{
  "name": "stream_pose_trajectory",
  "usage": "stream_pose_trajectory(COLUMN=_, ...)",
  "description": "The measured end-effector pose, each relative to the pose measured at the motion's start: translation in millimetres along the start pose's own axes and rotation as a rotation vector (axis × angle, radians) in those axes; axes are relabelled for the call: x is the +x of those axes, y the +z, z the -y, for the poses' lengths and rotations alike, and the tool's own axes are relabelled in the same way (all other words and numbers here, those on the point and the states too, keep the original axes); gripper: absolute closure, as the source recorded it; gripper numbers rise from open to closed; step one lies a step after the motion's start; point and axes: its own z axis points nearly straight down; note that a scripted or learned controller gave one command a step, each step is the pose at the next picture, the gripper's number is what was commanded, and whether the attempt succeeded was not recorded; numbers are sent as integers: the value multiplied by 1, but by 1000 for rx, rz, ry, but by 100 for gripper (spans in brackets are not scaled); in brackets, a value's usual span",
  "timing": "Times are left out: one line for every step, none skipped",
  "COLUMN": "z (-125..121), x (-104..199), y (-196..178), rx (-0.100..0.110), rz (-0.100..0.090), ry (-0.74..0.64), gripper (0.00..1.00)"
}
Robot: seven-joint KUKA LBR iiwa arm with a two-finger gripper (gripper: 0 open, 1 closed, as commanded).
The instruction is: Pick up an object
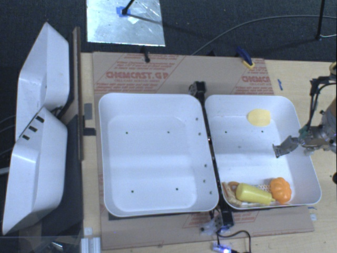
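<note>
The right bin (231, 157) holds a pale yellow disc (259, 117) near its far side. Along its near wall lie a yellow cylinder-like piece (254, 193), an orange rounded object (280, 190) and a tan pretzel-like piece (231, 188) close together. My gripper (284, 146) reaches in from the right edge and hovers over the right part of this bin, between the disc and the near cluster. Nothing shows between its grey tip parts.
The left bin (113, 157) lies beside the right one, joined by a black strip (210, 152). Both rest on a cardboard sheet. White covers (39, 130) stand at the far left. A metal plate (125, 15) lies beyond the bench.
</note>
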Motion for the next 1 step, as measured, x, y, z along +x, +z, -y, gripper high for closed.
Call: stream_pose_trajectory(z=0, x=0, y=-11, rx=-1, rz=1, ry=-1, gripper=100)
